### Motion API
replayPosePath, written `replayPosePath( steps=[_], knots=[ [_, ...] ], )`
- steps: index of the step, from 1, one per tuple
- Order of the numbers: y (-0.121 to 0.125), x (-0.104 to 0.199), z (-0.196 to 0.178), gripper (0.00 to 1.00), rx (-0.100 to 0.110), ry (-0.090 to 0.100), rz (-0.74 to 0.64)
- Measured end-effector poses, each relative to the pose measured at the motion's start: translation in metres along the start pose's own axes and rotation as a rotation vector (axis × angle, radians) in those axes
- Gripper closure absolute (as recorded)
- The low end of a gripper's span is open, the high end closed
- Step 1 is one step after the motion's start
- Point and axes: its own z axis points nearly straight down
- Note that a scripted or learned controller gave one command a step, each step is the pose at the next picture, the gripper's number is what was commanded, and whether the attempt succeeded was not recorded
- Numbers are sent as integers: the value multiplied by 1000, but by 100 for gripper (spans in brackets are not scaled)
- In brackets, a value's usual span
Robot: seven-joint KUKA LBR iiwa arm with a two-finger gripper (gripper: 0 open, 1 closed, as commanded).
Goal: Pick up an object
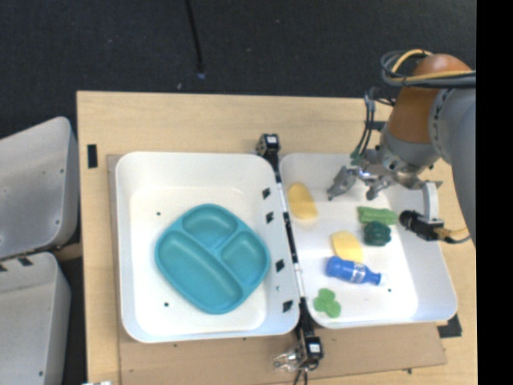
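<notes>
My gripper (357,186) hangs over the back of the right bin (425,295), open, with nothing between its fingers (337,184). Just left of it and lower lies a yellow oval object (302,200). A light green bar (375,214) and a dark green lump (376,233) lie just below and right of the gripper. Further toward the front are a second yellow piece (346,245), a blue bottle (353,272) on its side, and a small green object (326,301) near the front left corner.
The left bin (136,191) holds a teal divided plate (212,255). A ridge with black clips (284,215) separates the two bins. The grey arm with its orange band (417,111) comes in from the upper right.
</notes>
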Motion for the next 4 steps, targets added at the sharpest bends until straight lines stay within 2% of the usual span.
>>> replayPosePath(
  steps=[1,2,3,4],
  knots=[
    [1,-1,28,0,-1,0,0],
    [1,-2,20,100,-3,-1,1],
    [-1,-3,-21,100,1,2,3],
    [-2,4,-77,100,0,2,-4]
  ],
)
